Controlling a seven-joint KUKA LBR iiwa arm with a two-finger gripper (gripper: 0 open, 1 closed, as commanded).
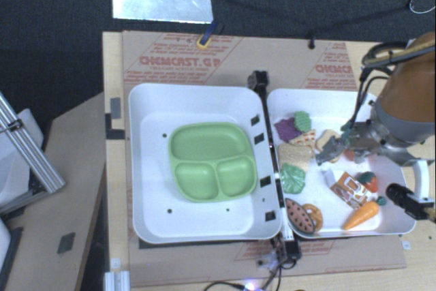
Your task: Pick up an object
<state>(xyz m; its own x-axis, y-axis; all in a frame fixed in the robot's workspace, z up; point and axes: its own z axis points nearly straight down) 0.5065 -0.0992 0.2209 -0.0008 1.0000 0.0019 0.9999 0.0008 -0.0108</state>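
Down at the near edge of the right bin [409,225] lie the closest things, and I place everything relative to this bin. A toy carrot [362,215] rests in its near right corner, tilted, and a round pretzel-like piece [304,216] sits in its near left corner. A small printed carton [349,189] lies just behind the carrot, with a red and green piece [368,180] beside it. A dark green leafy piece [293,178] lies at the bin's left side, close to the divider.

The arm [407,95] enters over the bin's right wall, its body hanging above the right half, and it bends down and leftward. The gripper [329,148] is low over the middle of the bin, pointing left. Its fingers stand a little apart, and I cannot see any object between them. A pale bread-like piece [296,155] lies just beside the fingertips, and a beige piece [326,138] is touching or nearly touching them; I cannot tell which.

Farther back, purple grapes [287,128] and a green piece [302,120] lie in the far left part of the bin.

Left of this bin stands the second bin [146,146], holding a green divided plate [209,161].
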